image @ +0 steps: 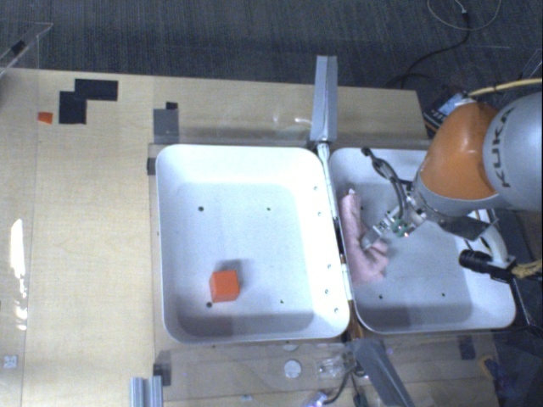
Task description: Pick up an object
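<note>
Two white bins side by side on tabletop [85, 227]. Left bin [182, 253]: orange cube [225, 286] lying toward 7 o'clock of its floor. Right bin [450, 303]: pink cloth [361, 240] bunched along the wall at 9 o'clock. Gripper [379, 237] down at cloth's 3 o'clock edge, touching it; jaws' state cannot be told. Grey arm [484, 155] with orange band entering from 3 o'clock.

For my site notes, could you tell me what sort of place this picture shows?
Most likely a robotics lab's grasping test bench. Two shallow white bins, the left bin and the right bin, sit on a wooden bench; the robot arm reaches over a pink object, and cables trail on carpet.
</note>
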### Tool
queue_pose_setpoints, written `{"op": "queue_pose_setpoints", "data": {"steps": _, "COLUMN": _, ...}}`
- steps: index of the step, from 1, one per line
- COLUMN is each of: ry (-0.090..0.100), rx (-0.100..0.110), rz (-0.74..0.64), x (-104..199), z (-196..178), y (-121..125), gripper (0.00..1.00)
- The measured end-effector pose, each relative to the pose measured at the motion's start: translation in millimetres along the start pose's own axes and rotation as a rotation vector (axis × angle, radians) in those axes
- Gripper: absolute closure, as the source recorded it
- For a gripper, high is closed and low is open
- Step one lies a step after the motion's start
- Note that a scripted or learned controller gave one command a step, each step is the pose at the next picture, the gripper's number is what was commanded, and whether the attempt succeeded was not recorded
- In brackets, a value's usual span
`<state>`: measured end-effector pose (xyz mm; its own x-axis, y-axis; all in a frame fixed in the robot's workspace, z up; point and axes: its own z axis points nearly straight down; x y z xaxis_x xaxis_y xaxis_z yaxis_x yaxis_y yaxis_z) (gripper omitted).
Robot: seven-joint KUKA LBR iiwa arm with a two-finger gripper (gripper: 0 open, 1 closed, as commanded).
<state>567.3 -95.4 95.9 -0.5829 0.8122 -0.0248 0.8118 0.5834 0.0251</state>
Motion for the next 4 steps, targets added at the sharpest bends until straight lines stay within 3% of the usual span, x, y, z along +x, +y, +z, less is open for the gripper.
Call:
{"op": "queue_pose_setpoints", "data": {"steps": 1, "ry": 0.004, "rx": -0.003, "rz": 0.000, "x": 1, "z": -9, "y": 4, "gripper": 1.00}}
{"op": "queue_pose_setpoints", "data": {"steps": 2, "ry": 0.018, "rx": 0.021, "rz": 0.154, "x": -5, "z": -66, "y": 5, "gripper": 1.00}}
{"op": "queue_pose_setpoints", "data": {"steps": 3, "ry": 0.018, "rx": 0.021, "rz": 0.155, "x": -5, "z": -66, "y": 5, "gripper": 0.00}}
{"op": "queue_pose_setpoints", "data": {"steps": 4, "ry": 0.014, "rx": 0.012, "rz": 0.056, "x": -19, "z": -3, "y": 0, "gripper": 0.00}}
